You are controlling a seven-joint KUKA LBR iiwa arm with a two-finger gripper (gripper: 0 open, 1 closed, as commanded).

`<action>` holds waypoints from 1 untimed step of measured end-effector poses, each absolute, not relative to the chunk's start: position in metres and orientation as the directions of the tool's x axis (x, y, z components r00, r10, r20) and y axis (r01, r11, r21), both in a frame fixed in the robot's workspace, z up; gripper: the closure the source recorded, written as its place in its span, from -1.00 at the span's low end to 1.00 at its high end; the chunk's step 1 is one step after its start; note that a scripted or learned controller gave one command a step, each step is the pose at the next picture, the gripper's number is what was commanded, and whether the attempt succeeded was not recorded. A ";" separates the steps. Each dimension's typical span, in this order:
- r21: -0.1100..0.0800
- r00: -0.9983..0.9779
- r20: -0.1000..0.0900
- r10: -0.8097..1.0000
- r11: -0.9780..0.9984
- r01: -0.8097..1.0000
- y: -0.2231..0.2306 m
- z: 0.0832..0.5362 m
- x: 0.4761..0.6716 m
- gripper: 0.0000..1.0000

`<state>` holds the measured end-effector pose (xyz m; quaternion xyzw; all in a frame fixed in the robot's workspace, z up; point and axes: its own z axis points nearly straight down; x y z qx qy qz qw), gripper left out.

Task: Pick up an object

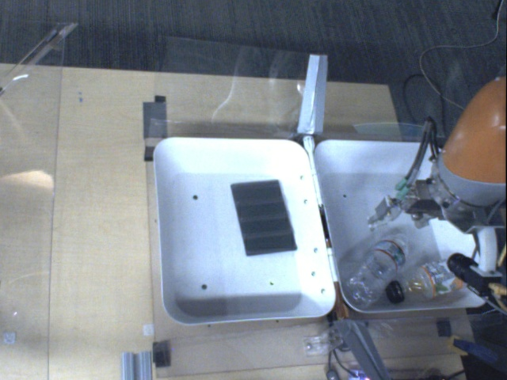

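A clear plastic bottle (375, 269) with a black cap lies on its side near the front of the right bin (348, 172). Beside it on the right lies a smaller item with a yellow-orange label (434, 279). In the left bin (182, 212) a flat black ribbed pad (264, 217) lies near the middle. My gripper (398, 214) hangs over the right bin, just above and behind the bottle, apart from it. Its fingers stand open with nothing between them.
The arm's orange band (479, 141) and grey wrist cover the right bin's right side. A thin wall (318, 204) divides the two bins. A metal upright (314, 93) stands behind them. Cables run along the right edge.
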<state>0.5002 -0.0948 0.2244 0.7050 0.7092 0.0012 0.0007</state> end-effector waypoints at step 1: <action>0.005 -0.068 0.000 0.998 0.068 0.998 -0.129 0.115 0.488 -1.00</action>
